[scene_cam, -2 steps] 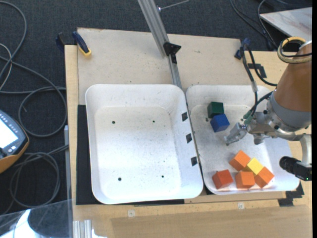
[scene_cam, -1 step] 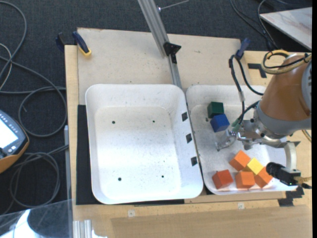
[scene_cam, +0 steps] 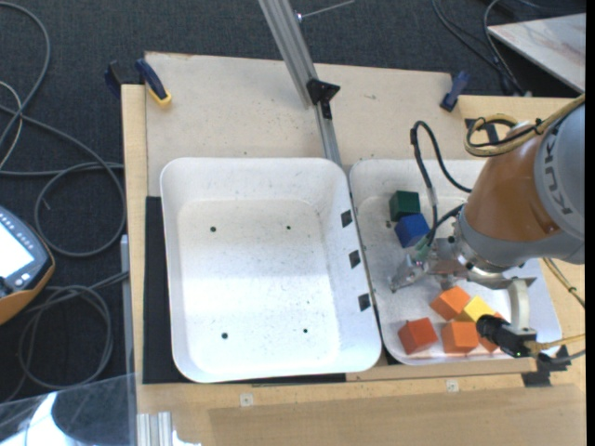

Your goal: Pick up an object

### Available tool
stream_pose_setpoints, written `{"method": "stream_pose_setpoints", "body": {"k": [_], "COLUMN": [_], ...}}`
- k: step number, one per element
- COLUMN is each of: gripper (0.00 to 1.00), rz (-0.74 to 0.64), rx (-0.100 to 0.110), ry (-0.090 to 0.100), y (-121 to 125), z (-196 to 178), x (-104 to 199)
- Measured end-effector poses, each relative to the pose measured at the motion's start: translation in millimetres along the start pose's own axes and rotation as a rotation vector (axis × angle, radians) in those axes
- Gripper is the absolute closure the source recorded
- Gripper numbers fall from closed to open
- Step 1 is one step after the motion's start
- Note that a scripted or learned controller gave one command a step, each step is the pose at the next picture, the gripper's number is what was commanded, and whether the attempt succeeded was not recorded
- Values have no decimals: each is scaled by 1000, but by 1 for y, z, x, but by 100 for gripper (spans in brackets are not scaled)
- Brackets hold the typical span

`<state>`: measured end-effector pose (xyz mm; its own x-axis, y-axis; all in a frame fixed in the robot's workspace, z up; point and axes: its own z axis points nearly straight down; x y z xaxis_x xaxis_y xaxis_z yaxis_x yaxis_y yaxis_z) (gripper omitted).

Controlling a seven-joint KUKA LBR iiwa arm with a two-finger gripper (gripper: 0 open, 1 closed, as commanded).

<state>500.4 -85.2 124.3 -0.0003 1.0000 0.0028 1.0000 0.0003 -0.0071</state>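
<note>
Dark carpet all round, with loose cables (scene_cam: 56, 170) on its left side. Wooden bench (scene_cam: 232, 110) sits on it, blue-and-yellow clamp (scene_cam: 153, 82) at the far left corner. Left bin (scene_cam: 172, 193): white, with a speckled floor. Slanted metal pole (scene_cam: 293, 40) comes down at the far side, between the two bins. Right bin (scene_cam: 372, 179) holds all the blocks. At its far end: green block (scene_cam: 404, 202), with blue block (scene_cam: 411, 229) touching it on the near side. My pincer (scene_cam: 414, 269) sits low in the right bin, just near of the blue block and left of the orange cluster. Can't tell if it's released or clenched, since the metal parts blur together from this angle. Near end of the bin: red-orange block (scene_cam: 417, 334) is leftmost, then far orange block (scene_cam: 453, 302) and near orange block (scene_cam: 459, 336). Yellow block (scene_cam: 477, 308) is just right of the far orange one, probably touching it. My arm (scene_cam: 521, 203) covers the bin's right side.
</note>
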Motion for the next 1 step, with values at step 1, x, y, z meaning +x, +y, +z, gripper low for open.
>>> {"method": "stream_pose_setpoints", "body": {"k": [1], "gripper": [100], "rz": [0], "rx": [-8], "ry": [-1], "y": [1], "z": [-14], "x": [0]}}
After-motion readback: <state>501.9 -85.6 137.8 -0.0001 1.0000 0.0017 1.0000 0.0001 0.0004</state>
